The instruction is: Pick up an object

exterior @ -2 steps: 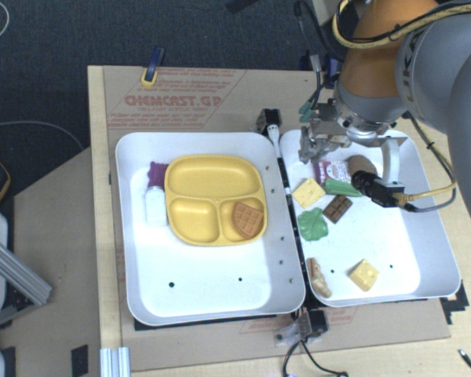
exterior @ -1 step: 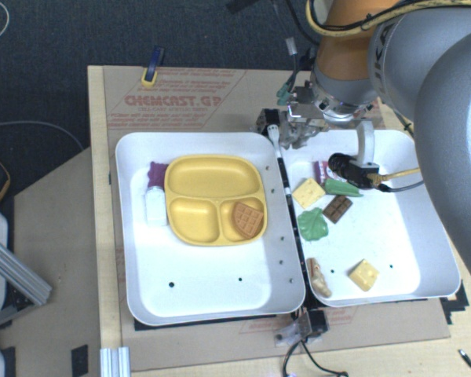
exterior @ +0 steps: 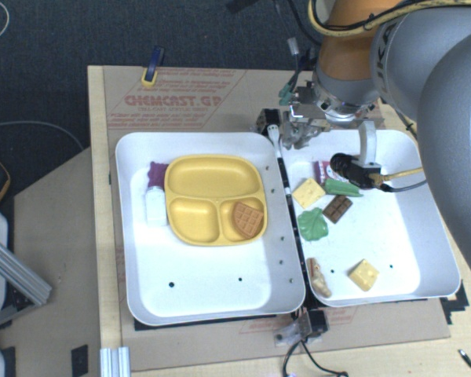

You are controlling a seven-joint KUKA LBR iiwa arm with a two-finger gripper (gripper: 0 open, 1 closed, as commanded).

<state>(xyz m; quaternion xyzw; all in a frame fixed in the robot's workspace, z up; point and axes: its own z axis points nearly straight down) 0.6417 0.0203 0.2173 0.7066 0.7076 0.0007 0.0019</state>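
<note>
My gripper (exterior: 300, 129) hangs over the far left corner of the right bin (exterior: 424, 234), below the orange wrist band. Just in front of it lie a yellow cheese wedge (exterior: 308, 192), a brown chocolate bar (exterior: 337, 208), a green leaf (exterior: 312, 225) and a green pod (exterior: 342, 187). A purple item (exterior: 322, 169) lies partly hidden beside a black part of the arm. Nearer the front of that bin sit a yellow cube (exterior: 363, 274) and a tan piece (exterior: 319, 278). Nothing shows in the gripper.
The left bin (exterior: 196, 277) holds a yellow divided tray (exterior: 212, 195) with a waffle (exterior: 249, 218) in its right compartment. A purple item (exterior: 157, 173) and a white bottle (exterior: 155, 206) lie by the tray's left side. The grey arm covers the upper right.
</note>
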